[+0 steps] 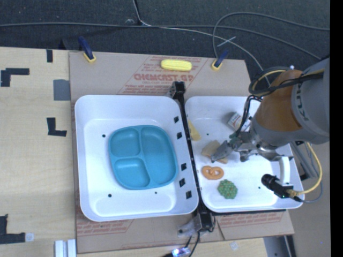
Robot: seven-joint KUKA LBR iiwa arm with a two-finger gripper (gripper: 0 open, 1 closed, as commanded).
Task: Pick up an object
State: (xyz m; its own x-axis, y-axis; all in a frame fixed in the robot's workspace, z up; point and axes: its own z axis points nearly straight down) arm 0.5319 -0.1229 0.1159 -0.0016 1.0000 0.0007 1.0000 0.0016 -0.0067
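Observation:
My gripper (221,153) hangs low over the middle of the right bin (268,197), reaching in from the right. Its tip is right at a tan wedge-shaped piece (210,147), and whether it touches the piece is unclear. Just below lie an orange ring-shaped piece (213,172) and a green broccoli-like piece (227,188). A pale yellow piece (192,133) rests by the bin's left wall. A small grey object (233,120) sits further back, beside the arm.
The left bin (88,143) holds a blue divided plate (142,156). A yellow banana-shaped object (176,65) lies on the cardboard behind the bins, between two blue clamps (86,50) (221,58). Cables run across the dark surface at the back.

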